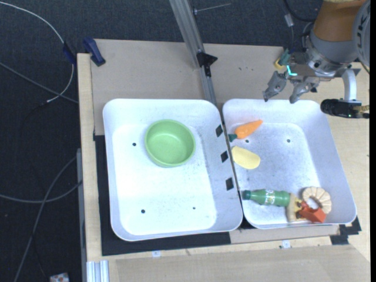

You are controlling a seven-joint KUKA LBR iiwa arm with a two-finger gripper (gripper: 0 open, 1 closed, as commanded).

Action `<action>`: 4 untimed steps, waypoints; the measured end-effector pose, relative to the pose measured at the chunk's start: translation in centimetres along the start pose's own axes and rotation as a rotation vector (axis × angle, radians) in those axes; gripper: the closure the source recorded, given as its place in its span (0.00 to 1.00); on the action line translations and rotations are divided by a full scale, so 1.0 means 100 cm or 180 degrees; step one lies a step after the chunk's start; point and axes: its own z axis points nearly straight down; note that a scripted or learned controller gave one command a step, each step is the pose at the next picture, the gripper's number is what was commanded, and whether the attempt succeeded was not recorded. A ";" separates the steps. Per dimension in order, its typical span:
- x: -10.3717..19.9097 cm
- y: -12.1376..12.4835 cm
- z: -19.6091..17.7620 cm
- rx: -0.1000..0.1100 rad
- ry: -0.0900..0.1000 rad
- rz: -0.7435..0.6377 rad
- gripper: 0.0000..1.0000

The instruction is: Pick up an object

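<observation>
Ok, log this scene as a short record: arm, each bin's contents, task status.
arm: gripper above the right bin's far rim, fingers spread, nothing between them
left bin: green bowl
right bin: carrot, yellow piece, green bottle, pile of small toys
task status: nothing picked up yet

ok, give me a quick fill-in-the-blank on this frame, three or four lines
1. The green bowl sits in the ____ bin.
2. The carrot lies in the right bin, just above the ____ piece.
3. The gripper is open, holds nothing, and hovers over that bin's ____ edge.
4. The green bottle lies on its ____.

Missing words: left; yellow; top; side
</observation>
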 end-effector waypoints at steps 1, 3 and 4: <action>0.000 0.001 -0.005 -0.0026 -0.0002 -0.0002 0.00; 0.011 -0.001 0.112 -0.0004 -0.0005 -0.0001 0.00; 0.012 -0.002 0.153 -0.0003 -0.0004 0.0000 0.00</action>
